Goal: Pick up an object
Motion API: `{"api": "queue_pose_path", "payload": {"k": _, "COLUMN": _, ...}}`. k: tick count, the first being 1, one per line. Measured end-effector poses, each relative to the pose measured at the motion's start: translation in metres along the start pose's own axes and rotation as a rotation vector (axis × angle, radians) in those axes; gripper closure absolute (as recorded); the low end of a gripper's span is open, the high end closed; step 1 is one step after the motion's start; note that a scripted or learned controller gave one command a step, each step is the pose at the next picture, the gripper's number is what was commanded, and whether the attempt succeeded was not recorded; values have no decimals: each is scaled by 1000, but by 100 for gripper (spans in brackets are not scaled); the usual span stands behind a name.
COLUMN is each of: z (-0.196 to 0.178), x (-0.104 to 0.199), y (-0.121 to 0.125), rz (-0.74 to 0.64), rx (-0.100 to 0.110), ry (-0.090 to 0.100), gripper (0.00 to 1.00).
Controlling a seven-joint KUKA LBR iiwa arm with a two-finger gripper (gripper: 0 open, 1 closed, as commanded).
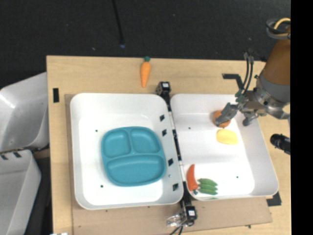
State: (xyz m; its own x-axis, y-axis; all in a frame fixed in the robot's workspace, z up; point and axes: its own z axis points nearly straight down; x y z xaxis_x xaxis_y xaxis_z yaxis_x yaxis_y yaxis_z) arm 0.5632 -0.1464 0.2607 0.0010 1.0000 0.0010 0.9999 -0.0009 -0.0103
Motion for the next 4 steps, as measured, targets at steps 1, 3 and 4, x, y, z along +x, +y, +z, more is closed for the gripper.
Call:
{"api": "queue_pose_path", "payload": {"k": 1, "z": -6, "x": 0, "y": 2, "rz": -2, "rx": -11, "ry": -2, "gripper": 0}}
{"api": "queue_pose_path", "payload": {"k": 3, "z": 89, "x": 10, "y": -8, "rz": 1, "rx": -7, "ry": -2, "gripper": 0}}
{"api": "queue_pose_path", "payload": {"k": 4, "z": 132, "x": 6, "y": -7, "rz": 1, "rx": -7, "ry": -2, "gripper": 0}}
